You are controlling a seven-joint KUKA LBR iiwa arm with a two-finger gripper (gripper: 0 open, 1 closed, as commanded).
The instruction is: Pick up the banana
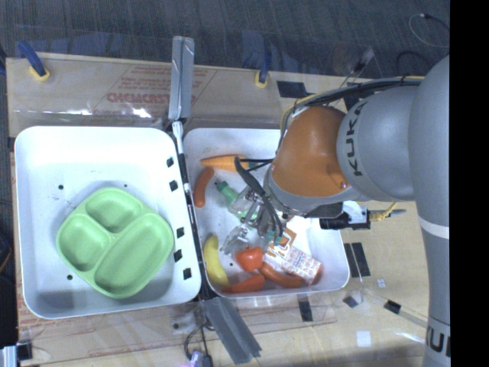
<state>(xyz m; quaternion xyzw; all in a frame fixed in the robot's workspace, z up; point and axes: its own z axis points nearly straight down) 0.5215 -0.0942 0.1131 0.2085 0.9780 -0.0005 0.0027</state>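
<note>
Wooden bench (two white bins); banana in right bin; finger state unclear.

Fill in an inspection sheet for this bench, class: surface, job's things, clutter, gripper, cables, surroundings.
Surface: two white bins side by side; left bin, right bin.
Job's things: banana lying by the right bin's left wall, untouched.
Clutter: green tray in the left bin; tomato, carton, orange carrot and sausage in the right bin.
Gripper: gripper low over the right bin's middle, beside the banana, not on it.
Cables: black cable along the arm.
Surroundings: blue clamps on the bench edge; dark floor.
</note>
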